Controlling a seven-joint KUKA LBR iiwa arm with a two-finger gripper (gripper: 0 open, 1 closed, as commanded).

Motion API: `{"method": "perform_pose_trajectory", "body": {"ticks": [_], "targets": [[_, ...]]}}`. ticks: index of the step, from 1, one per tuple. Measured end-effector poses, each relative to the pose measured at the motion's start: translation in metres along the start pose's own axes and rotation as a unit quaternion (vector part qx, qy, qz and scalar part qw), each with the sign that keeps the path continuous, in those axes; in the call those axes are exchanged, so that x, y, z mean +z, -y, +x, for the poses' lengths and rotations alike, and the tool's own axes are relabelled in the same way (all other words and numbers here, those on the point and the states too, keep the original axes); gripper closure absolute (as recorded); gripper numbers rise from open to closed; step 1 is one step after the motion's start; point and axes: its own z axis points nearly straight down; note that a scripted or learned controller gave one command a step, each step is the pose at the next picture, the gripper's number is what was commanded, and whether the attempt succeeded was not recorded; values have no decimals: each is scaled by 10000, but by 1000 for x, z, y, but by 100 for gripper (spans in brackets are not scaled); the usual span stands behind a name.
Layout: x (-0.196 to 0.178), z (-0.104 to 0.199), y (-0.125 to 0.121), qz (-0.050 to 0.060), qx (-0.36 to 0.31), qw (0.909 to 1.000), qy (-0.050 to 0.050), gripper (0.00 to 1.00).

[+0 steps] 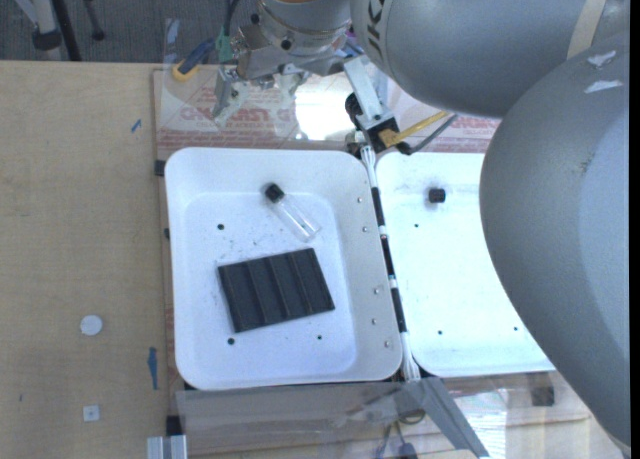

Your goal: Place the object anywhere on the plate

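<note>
One clear vial (289,209), one dark ridged plate (275,289) — left bin (190,247).

From my screen, the grey arm (500,27) covers the right part of the right bin (450,277), and I cannot see what lies under it. The arm itself is cut by the top and right edges. The pincer (232,82) is too blurred to judge. The small dark thing (436,195) in the right bin is too small to identify.
</note>
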Motion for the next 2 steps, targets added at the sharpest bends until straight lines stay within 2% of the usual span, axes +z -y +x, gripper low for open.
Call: {"method": "perform_pose_trajectory", "body": {"ticks": [1, 2], "targets": [[-11, 2, -1, -24, -12, 10000, 10, 100], [-11, 2, -1, -22, -15, 10000, 8, 0]]}}
